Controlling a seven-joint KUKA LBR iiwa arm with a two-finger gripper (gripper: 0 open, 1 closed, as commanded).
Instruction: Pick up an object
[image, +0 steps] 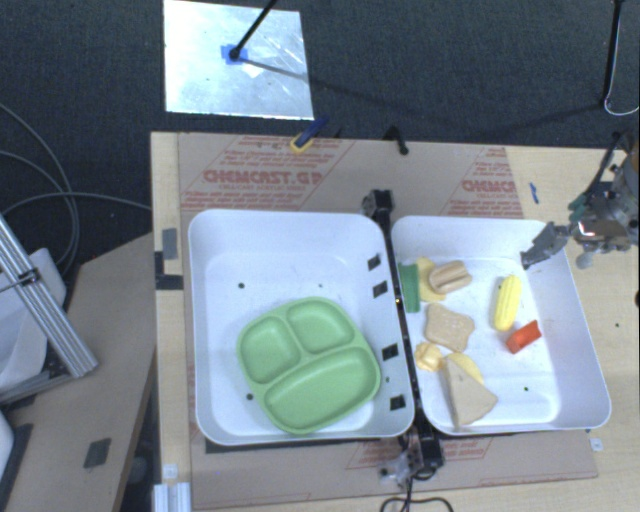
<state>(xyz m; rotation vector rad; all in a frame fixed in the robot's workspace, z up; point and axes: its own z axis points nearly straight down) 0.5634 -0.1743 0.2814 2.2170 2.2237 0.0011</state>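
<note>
End effector: the grey two-finger end effector (560, 243) sits at the 3 o'clock edge of the view, over the upper right corner of the right bin. Whether it is spread or pressed together cannot be told. Nothing is visible in its grasp.
Right bin: shallow white plastic bin (575, 395), holding toy food items.
Yellow corn cob: a small yellow plastic corn cob (508, 301) lies at 7 o'clock from the end effector, near it.
Red-orange piece: a small red-orange plastic piece (523, 336) lies just beside the cob, at its 5 o'clock.
Bread roll: a tan plastic roll (449, 277) lies at 9 o'clock from the cob, near the bin's left wall.
Toast slice: a flat tan square slice (449, 326) lies at 6 o'clock from the roll.
Wedge: a pale tan wedge-shaped piece (467, 391) lies at 6 o'clock from the slice.
Left bin: shallow white plastic bin (260, 245), holding a light green divided plastic tray (308, 365) with three compartments.
Surface: a tan cardboard-covered surface (340, 170) carries both bins.
</note>
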